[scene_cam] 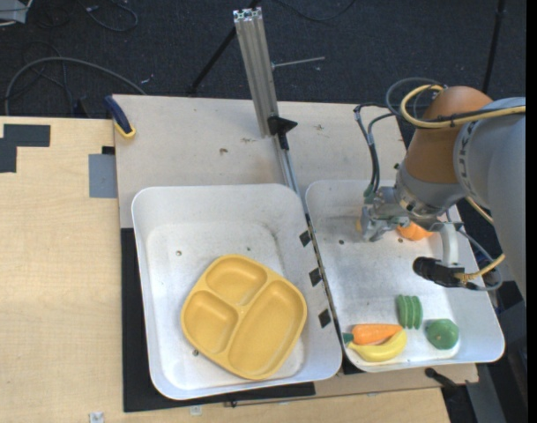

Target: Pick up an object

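Nearest the camera, a yellow banana (pixel 380 350) lay along the front edge of the right bin (pixel 356 280), its long axis running left to right, with an orange carrot (pixel 375 332) touching it just behind and lying the same way, tip toward the right. Beside them sat a green ridged piece (pixel 409 311) and a green pepper (pixel 442 333). A yellow divided plate (pixel 243 316) rested in the left bin (pixel 162 236). Farther back, the gripper (pixel 376 224) hung low over the right bin's rear, an orange object (pixel 414 232) just beside it; whether its fingers were open could not be told. Both bins sat on the desk (pixel 197 139).
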Action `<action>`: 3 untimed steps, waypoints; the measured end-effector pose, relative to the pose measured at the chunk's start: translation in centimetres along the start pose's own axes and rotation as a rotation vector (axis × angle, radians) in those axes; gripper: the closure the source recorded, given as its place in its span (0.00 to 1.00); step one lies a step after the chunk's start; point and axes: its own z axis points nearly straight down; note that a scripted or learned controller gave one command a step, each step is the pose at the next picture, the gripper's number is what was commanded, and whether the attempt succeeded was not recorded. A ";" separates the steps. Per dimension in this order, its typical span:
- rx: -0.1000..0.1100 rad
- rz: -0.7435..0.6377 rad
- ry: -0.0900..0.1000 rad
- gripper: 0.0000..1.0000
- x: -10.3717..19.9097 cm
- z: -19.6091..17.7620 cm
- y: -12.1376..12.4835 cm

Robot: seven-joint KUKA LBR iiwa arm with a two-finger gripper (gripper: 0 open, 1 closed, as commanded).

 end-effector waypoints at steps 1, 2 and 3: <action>-0.005 0.001 -0.001 1.00 -0.6 -4.4 -0.1; -0.006 -0.002 -0.001 1.00 -0.5 -10.5 -0.7; -0.007 -0.003 -0.001 1.00 -0.6 -15.8 -0.7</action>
